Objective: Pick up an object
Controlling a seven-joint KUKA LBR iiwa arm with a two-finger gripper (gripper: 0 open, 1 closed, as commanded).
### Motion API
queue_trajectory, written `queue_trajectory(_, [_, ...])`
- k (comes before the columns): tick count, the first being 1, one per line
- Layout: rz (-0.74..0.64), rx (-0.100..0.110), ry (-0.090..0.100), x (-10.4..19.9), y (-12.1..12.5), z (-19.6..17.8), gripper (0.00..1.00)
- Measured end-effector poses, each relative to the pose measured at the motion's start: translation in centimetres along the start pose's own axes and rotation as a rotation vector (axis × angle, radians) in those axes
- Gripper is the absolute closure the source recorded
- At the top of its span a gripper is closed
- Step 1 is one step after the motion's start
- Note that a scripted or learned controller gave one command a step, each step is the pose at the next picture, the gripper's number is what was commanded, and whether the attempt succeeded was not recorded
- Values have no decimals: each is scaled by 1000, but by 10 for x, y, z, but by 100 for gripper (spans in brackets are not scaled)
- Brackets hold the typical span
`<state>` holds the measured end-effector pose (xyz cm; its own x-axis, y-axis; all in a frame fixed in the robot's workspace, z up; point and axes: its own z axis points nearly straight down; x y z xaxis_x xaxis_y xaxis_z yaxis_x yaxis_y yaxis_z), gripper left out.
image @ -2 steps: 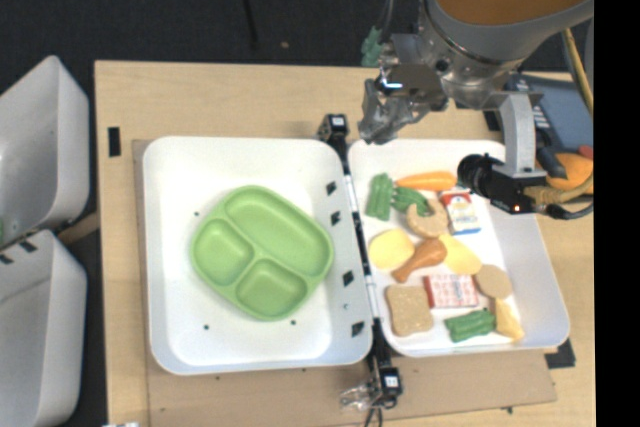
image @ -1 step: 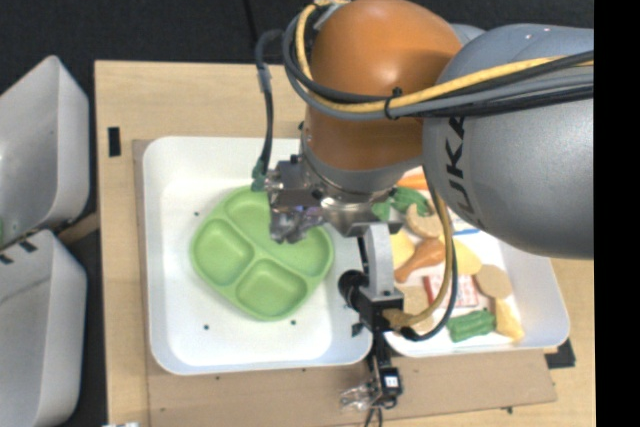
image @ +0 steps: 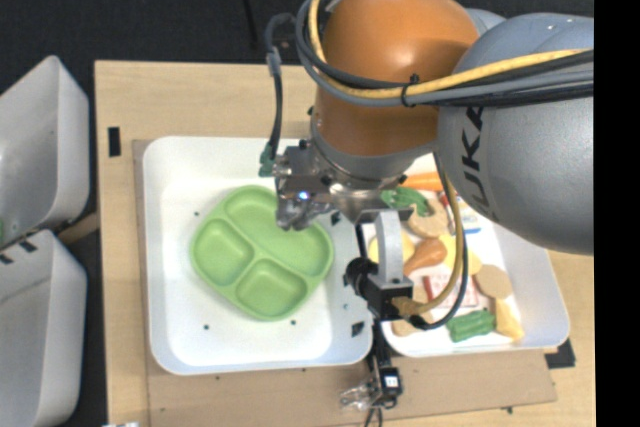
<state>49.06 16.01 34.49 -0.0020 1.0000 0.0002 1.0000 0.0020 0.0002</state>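
Your gripper (image: 297, 203) hangs low over the left-hand bin (image: 170, 215), right at the upper right rim of the green divided plate (image: 262, 255). That plate lies flat and alone in that bin, three compartments up, and it is the likeliest thing to go for.

A flat plate gives you nothing to close on from above except its edge. Aim to straddle the raised rim, one side inside a compartment and one outside, and go down until you are close to the bin floor before closing. Lift slowly and straight: a plate held by one edge will want to swing and slip. If the rim grasp looks poor, the small pieces in the right-hand bin (image: 545, 315) are easier targets, such as the green block (image: 470, 325) or the orange piece (image: 428, 255).

Much is hidden from you. The arm (image: 400, 65) covers the gap between the bins and the upper part of the right-hand one, so more pieces may lie under it. You cannot tell how far the gripper is open, nor whether it touches the plate or only hovers above it; from here it seems to have hold of nothing, but that is a weak reading. The counter (image: 120, 95) shows around the bins.
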Motion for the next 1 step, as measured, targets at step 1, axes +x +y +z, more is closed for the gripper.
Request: queue_trajectory(1, [-8,-10,5,64,0,-99,100])
